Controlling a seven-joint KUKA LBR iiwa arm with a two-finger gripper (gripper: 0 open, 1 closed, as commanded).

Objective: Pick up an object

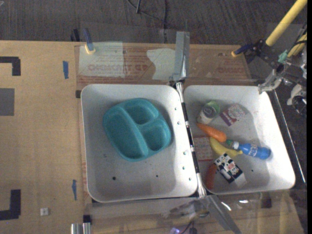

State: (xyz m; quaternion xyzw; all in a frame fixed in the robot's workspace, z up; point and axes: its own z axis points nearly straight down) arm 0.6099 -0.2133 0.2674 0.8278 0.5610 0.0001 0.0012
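Observation:
The right bin [282, 145] holds several small objects. A green-lidded jar [208, 111] and a pale packet [233, 114] lie at the back. In the middle are an orange carrot [211, 132], a yellow banana [222, 148] and a blue bottle [253, 151]. Near the front are a black-and-white carton [229, 168] and a reddish sausage-shaped piece [210, 176]. My gripper [273, 81] hangs over the bin's far right corner, away from all of them, and holds nothing that I can see.
The left bin [92, 174] carries a teal divided plate [137, 128]. A metal divider [187, 135] separates the bins. A yellow rod [287, 17] and cables stand at the upper right. Tan bench with blue tape marks lies to the left.

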